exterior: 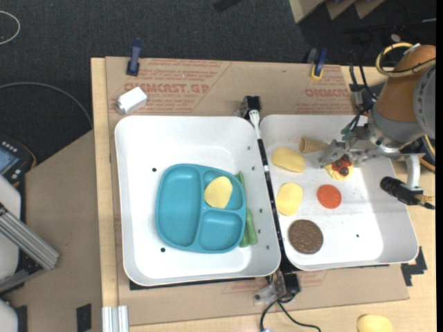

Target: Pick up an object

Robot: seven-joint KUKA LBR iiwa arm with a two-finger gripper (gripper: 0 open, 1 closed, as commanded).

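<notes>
On a cardboard-topped bench (208, 81) above dark carpet (104, 12) we see two white bins — the left bin (138, 151) and the right bin (387, 244). Our gripper (340, 159) hovers over a small red-yellow object (340, 170) at the right bin's far side — grip state unclear.

Under my gripper (340, 159), in the right bin (387, 251), lies a small red and yellow object (339, 169) whose shape I cannot tell. A tan cone (311, 144) lies on its side near the far wall. Two pale yellow lumps (288, 160) (289, 198) sit by the left wall, an orange-red disc (329, 196) mid-bin, and a brown round cookie (305, 235) nearest the front.
</notes>
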